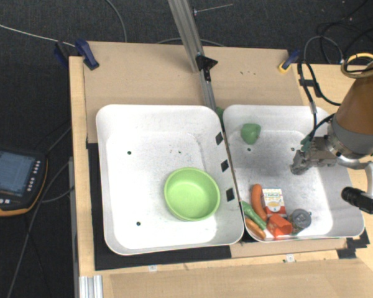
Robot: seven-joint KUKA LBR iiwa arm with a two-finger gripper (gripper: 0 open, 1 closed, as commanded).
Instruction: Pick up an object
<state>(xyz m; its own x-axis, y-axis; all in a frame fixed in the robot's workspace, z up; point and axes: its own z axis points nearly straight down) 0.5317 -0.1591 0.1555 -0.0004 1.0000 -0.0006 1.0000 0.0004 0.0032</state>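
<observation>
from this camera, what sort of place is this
Likely a robotics lab bench for pick trials: two white bins on a board, a teach pendant at its side, and cables trailing over dark carpet.

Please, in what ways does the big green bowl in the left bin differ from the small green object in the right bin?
The light green round plastic bowl is much larger than the small darker green object. The bowl stands upright, open side up, near the left white bin's front right; the small object lies at the right white bin's back left. The bowl's shape is clear; the small object's is not. Both are green and lie apart from the hand.
</observation>
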